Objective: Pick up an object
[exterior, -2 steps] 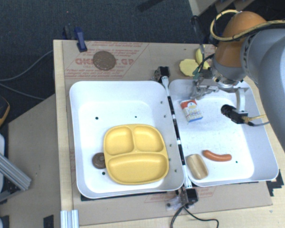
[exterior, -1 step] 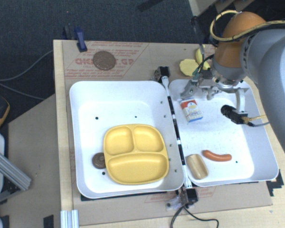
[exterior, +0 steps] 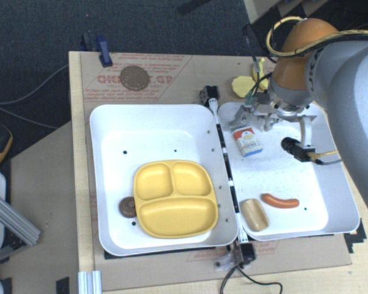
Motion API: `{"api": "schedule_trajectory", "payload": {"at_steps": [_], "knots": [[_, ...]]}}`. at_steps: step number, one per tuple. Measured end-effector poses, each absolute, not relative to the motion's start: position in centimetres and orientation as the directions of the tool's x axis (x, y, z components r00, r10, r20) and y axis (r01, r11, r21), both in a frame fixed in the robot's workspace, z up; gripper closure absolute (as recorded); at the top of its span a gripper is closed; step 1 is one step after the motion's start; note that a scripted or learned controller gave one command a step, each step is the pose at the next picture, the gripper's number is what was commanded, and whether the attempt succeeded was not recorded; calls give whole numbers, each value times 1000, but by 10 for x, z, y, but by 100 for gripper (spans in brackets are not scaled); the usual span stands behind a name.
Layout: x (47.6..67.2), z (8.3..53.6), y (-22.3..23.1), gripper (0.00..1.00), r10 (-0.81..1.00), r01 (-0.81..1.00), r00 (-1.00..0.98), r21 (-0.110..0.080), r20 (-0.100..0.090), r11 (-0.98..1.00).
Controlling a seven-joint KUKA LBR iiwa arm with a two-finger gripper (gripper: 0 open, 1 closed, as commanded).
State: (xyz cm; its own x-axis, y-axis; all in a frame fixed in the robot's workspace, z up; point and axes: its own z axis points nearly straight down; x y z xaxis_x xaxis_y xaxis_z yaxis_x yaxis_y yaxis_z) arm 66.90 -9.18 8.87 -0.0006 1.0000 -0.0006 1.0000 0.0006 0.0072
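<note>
Overhead, the grey arm (exterior: 349, 72) with its glossy orange band (exterior: 302, 51) reached in over the right bin (exterior: 319, 216). Its metal hand (exterior: 257, 116) hung at the bin's far left corner, just above a small red-and-white carton (exterior: 248, 142) lying flat on the smooth white floor; whether the hand was spread or pressed together could not be told. Nearer the front lay a slim orange sausage (exterior: 280, 201) and a rounded tan bread roll (exterior: 254, 214), close together. The left bin (exterior: 110, 133) held a yellow three-compartment plastic plate (exterior: 173, 198) with a small brown disc (exterior: 127, 207) touching its left edge. A cardboard sheet (exterior: 86, 164) covered the counter.
</note>
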Motion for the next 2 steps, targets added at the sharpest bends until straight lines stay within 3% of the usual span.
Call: {"api": "schedule_trajectory", "payload": {"at_steps": [2], "knots": [[669,89,-92,0,1000,1000,-1,8,-1,1]]}}
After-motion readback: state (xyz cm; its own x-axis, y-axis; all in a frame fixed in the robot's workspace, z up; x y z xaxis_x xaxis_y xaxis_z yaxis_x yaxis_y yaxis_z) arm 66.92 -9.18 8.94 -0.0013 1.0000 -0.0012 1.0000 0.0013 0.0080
